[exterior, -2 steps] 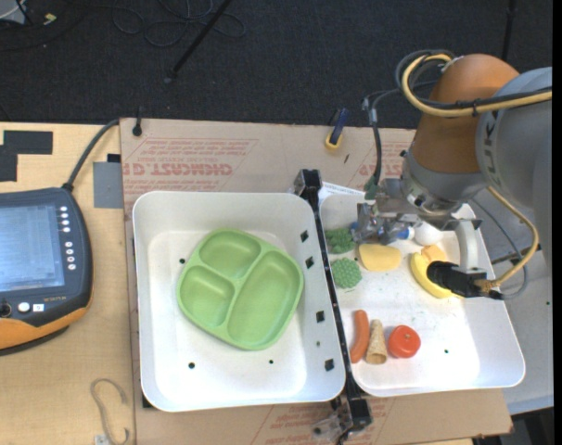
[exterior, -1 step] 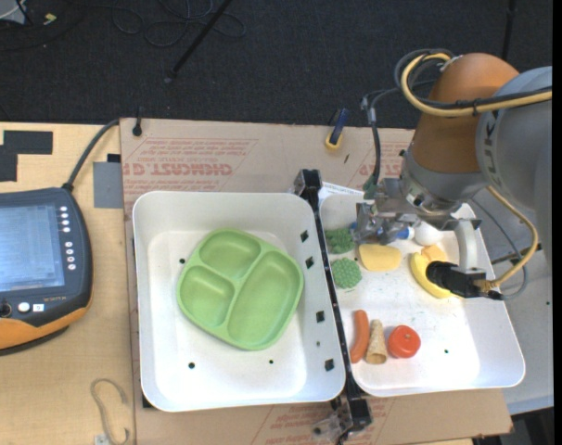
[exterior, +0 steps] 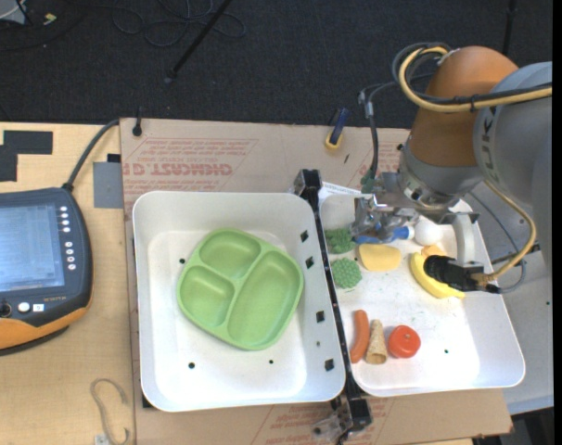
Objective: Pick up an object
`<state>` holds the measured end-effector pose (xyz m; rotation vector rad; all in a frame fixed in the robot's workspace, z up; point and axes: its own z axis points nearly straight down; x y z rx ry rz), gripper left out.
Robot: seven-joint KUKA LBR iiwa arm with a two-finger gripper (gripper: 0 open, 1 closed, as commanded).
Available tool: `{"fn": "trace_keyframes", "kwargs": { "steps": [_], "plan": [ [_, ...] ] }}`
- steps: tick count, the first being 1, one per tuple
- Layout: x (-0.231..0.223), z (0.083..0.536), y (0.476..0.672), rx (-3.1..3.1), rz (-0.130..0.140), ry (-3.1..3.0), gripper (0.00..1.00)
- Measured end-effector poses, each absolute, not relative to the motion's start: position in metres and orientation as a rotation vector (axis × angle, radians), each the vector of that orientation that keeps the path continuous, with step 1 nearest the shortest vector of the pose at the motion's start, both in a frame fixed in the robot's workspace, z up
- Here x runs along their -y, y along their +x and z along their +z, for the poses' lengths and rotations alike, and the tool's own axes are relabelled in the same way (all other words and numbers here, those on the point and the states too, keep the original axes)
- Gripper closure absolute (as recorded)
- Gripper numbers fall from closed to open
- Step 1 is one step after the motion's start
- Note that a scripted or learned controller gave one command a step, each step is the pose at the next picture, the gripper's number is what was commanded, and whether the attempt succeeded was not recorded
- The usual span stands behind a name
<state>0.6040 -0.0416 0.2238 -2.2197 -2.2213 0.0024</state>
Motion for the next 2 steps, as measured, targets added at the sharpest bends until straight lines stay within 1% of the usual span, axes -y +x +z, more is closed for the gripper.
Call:
{"fn": "trace_keyframes", "kwargs": {
  "steps": [1, 2],
  "plan": [
    [0.0495, 0.2183, 0.6065, 2.219, 0.005, -2.221, 1.00],
    [0.0572, 0.2223, 0.6026, 2.219, 0.004, -2.220, 1.00]
  ]
}}
